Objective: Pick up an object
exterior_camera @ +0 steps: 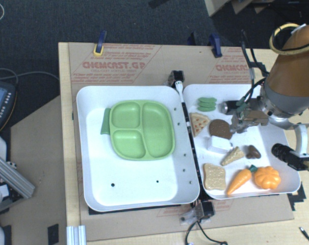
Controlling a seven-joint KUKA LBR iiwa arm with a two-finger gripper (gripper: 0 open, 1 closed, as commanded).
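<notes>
Two bins (pixel 88 152); claw (pixel 239 122) over right bin, beside brown cookie (pixel 220 129).

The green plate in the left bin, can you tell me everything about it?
The pale green divided plate looks like smooth plastic, a rounded square with three compartments: two smaller ones stacked on its left side and one long one on its right. A small darker green tab sticks out at its left edge. It lies flat, right way up, in the upper middle of the left shallow white bin, resting on the bin floor. Nothing sits in it.
</notes>
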